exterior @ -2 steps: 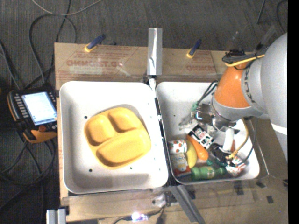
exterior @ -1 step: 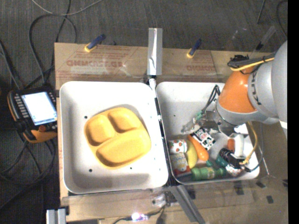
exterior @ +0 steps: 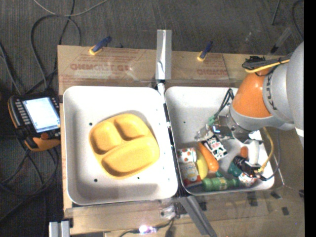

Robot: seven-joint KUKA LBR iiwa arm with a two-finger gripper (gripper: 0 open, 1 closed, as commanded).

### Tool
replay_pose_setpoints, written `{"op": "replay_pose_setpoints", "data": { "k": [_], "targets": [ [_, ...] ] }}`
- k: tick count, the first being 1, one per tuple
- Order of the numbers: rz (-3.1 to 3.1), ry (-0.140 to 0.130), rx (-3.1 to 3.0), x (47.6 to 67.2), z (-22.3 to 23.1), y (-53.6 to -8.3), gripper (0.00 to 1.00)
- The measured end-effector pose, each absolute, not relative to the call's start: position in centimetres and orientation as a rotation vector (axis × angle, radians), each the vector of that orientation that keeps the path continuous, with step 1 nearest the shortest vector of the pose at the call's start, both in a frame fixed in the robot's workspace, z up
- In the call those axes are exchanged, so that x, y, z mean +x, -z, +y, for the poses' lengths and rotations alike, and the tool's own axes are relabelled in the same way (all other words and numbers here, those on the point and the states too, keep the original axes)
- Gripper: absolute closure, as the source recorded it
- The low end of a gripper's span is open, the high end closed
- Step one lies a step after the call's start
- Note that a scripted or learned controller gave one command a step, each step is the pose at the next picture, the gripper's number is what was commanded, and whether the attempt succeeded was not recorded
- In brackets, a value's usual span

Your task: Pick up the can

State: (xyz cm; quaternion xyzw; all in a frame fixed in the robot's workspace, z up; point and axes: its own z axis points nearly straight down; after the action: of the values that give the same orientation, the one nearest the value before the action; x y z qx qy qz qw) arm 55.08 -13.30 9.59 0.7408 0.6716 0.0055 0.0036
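Observation:
The can (exterior: 188, 164), white with orange and red marks on its label, lies at the front left of the right bin (exterior: 197, 102), against the wall between the bins. My gripper (exterior: 211, 132) hangs over the middle of that bin, behind and to the right of the can and apart from it. Directly below the gripper sits a small black-and-white patterned item (exterior: 216, 147); whether the gripper touches it is unclear. An orange carrot (exterior: 208, 158) lies between the can and that item.
A yellow piece (exterior: 201, 170) and a green bottle (exterior: 218, 183) crowd the right bin's front edge beside the can. The left bin (exterior: 74, 147) holds a yellow divided plate (exterior: 124, 144). A tablet (exterior: 37, 113) rests left of the bench.

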Motion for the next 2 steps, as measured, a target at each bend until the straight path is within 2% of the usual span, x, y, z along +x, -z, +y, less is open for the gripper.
{"op": "replay_pose_setpoints", "data": {
  "k": [1,2],
  "targets": [
    [1.616,0.0,2.691,54.8,-20.4,-9.8,1.0],
    [1.25,0.014,2.883,52.4,-20.5,-24.8,1.0]
  ]
}}
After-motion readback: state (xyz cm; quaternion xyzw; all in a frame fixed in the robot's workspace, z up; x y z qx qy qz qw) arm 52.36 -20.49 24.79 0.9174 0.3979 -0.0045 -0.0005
